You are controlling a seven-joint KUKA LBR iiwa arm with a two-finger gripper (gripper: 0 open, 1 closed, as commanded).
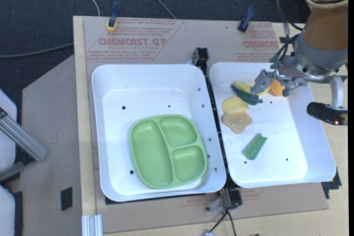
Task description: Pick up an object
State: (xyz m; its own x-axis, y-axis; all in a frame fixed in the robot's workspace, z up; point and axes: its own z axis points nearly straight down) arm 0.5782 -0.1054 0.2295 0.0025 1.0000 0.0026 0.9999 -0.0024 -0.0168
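Observation:
My gripper [274, 85] hovers over the far part of the right bin [293, 168], open, with its two fingers spread. A small orange object [277, 87] lies between the fingers, and I cannot tell whether they touch it. Just left of the gripper sits a yellow and dark green piece [245, 92]. Below that lie a yellow oval object [234, 104] and a tan chunk [237, 121]. A green block [255, 146] rests near the middle of the right bin.
The left bin [110, 91] holds a light green divided plate [167, 149] toward its near side. A black clip [200, 56] sits at the far end of the wall between the bins. Blue clamps [245, 19] hold the board's far edge.

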